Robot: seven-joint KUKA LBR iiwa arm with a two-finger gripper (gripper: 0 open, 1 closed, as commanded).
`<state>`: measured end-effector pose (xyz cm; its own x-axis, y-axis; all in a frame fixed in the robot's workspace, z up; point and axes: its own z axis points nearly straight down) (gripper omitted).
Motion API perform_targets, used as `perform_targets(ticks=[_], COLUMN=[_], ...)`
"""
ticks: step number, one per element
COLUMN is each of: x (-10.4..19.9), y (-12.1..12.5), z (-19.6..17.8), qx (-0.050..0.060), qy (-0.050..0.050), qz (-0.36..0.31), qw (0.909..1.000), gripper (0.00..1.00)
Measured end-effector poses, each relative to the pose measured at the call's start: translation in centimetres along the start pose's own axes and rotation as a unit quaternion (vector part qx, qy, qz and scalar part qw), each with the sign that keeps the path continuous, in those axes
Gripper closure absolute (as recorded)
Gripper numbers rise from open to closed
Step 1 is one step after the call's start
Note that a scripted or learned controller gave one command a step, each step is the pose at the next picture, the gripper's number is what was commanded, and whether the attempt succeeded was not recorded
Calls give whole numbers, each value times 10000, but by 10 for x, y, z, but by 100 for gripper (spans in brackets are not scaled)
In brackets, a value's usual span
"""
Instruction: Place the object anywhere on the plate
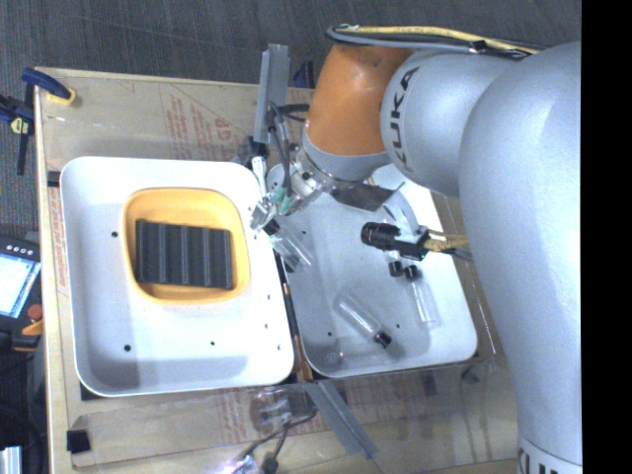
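While the grey arm with the orange band [355, 97] hangs over the seam between the 2 shallow white bins, its two-finger gripper [269, 208] sits at the right bin's 10 o'clock corner. Whether it is clenched or released I cannot tell, so the step looks like pickup or early carry. Clear plastic tubes [357, 319] lie toward 5 o'clock of the gripper, well apart; next it must reach the yellow-rimmed plate with dark ridged centre [186, 248] at its 8 o'clock.
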<state>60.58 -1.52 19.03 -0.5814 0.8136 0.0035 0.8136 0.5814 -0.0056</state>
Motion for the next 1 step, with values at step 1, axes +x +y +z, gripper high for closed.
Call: perform_targets(ticks=[1], x=[0], y=[0], z=[0], qx=[-1], qy=[-1], qz=[-2], qw=[10000], gripper=[0])
